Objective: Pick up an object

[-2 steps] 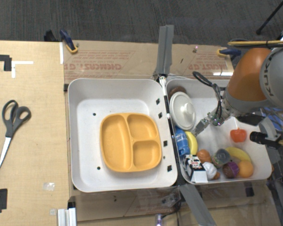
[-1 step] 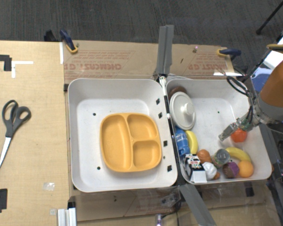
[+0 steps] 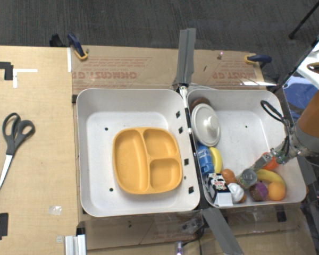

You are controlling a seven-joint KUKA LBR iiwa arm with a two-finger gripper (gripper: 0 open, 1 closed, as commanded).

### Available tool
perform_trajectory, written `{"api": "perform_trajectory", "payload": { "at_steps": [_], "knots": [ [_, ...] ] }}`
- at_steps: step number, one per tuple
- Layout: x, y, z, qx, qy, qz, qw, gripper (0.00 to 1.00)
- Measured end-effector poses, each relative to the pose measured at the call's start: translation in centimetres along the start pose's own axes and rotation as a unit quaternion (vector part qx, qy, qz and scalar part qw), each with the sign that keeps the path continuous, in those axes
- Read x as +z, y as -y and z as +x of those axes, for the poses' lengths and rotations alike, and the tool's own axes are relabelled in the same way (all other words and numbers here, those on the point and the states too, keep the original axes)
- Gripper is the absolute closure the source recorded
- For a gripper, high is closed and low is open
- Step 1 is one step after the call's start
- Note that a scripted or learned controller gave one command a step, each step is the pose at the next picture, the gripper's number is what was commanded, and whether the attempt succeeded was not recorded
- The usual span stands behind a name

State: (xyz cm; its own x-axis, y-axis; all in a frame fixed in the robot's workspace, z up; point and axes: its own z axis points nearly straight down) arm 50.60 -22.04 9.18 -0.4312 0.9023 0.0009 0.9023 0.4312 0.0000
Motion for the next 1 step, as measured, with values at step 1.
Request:
{"api": "perform_trajectory", "payload": {
  "at_steps": [1],
  "knots": [
    [-0.97,-0.13,-0.07,0.0,0.001,-0.001,1.0,1.0]
  ]
}}
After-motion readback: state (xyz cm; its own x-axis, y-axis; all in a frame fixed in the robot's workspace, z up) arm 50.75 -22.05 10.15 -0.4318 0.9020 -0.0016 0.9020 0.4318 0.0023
